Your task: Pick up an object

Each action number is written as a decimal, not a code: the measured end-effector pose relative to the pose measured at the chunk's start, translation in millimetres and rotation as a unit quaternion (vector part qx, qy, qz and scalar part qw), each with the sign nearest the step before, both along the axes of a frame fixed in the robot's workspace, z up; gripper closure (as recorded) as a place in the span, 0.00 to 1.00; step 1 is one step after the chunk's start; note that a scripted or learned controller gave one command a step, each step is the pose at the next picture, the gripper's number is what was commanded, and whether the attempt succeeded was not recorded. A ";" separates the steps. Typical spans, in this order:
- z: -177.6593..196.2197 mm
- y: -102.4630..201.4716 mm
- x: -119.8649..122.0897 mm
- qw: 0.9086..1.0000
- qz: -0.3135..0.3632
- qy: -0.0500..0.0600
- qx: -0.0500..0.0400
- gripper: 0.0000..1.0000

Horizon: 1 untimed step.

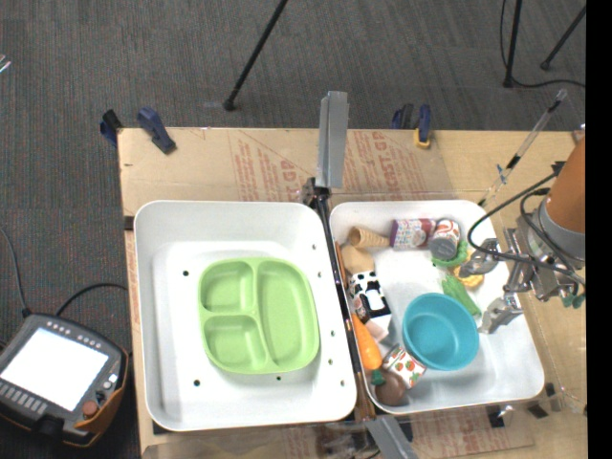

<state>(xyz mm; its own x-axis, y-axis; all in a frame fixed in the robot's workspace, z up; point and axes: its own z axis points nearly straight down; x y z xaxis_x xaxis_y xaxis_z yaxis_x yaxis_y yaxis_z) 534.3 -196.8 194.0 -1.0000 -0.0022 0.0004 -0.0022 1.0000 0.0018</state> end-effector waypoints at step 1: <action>-108.0 -12.7 -9.4 0.998 0.067 0.000 0.000 0.00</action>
<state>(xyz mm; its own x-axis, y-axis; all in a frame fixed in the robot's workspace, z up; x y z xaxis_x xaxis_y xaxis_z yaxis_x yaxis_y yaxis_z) 524.8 -209.5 86.0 -0.9908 -0.1350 0.0012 -0.1350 0.9908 0.0026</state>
